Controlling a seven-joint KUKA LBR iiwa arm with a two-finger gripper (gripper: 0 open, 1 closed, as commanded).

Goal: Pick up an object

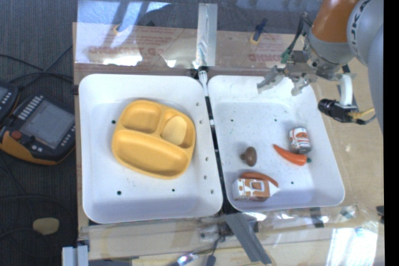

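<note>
My gripper (pixel 285 82) hangs over the far edge of the right bin (pixel 237 103), its two grey fingers spread open with nothing between them. Below it in the right bin lie a small red-and-white can (pixel 300 139), an orange carrot-shaped toy (pixel 290 155), a small brown oval object (pixel 249 156), and a white-and-orange packet (pixel 254 187) near the front wall. All of them sit well in front of the gripper, apart from it.
A yellow divided tray (pixel 153 137) lies in the left bin (pixel 100 103). A raised divider (pixel 211 134) separates the two bins. A black-and-orange handheld pendant (pixel 34 131) lies on the floor at the left. Clear panels stand behind the bins.
</note>
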